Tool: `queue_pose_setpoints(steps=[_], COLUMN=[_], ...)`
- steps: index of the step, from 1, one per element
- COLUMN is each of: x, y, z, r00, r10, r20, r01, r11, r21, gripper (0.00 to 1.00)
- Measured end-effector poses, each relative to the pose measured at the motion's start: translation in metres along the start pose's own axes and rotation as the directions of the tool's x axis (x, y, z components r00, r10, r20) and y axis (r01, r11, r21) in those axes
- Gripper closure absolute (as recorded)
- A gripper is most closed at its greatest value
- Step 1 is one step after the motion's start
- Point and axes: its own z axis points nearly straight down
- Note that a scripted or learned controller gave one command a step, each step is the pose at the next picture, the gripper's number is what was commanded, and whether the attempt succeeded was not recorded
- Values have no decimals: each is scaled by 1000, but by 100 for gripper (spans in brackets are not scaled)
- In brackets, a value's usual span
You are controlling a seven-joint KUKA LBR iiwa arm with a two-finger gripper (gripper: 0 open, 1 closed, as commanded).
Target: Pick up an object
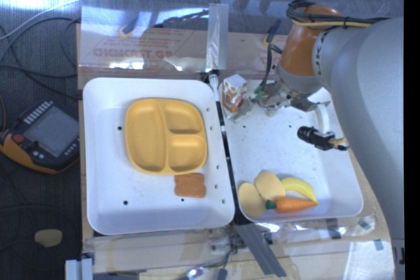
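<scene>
Two white bins sit side by side on the bench. The left bin [105,206] has a yellow tray [165,136] with three parts in it, and a brown toast piece [190,185] lies just below the tray. The right bin [341,206] has a small packet [233,95] up in its top left corner. Down in its bottom corner lie two pale round slices [259,192], a banana [298,189] and a carrot [295,204], all bunched close together. The robot's hand [272,100] is low in the top of the right bin, just beside the packet. It is too small and dark to tell if the hand is apart or together. Nothing can be seen between its parts, so it looks like no toy is picked up yet. The grab and the lift are probably left to do.
</scene>
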Motion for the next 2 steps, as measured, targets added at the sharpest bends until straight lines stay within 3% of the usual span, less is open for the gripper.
queue_pose_setpoints(steps=[1,2], x=[-16,1], y=[-88,0], z=[-85,-48], r00=[999,969], r10=[42,-246], r20=[-4,-3], r01=[-42,246], r11=[999,969], r21=[2,0], gripper=[0,0])
